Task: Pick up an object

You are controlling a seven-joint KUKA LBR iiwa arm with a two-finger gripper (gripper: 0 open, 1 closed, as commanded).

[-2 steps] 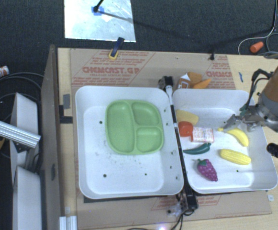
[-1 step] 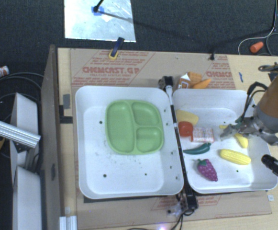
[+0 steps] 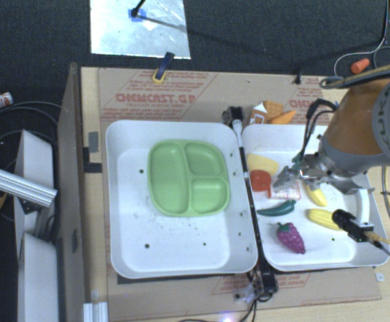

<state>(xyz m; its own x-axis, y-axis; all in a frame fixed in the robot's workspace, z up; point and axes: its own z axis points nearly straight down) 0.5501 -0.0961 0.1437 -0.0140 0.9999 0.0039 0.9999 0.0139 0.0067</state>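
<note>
My hand (image 3: pixel 287 178) is low in the right bin (image 3: pixel 362 253), over the toy food; I cannot tell its state. Just beside it: red piece (image 3: pixel 260 179), green pepper (image 3: pixel 276 208), yellow banana (image 3: pixel 316 195). Corn (image 3: pixel 323 218) and purple grapes (image 3: pixel 290 237) lie nearer the front. Green divided plate (image 3: pixel 187 178) sits in the left bin (image 3: pixel 127 247).

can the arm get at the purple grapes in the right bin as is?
Probably yes. The purple grapes lie apart from the other toys near the right bin's front wall, nothing on top. The tool hangs just behind them over the same bin; the green pepper lies between but beside, not over.
</note>
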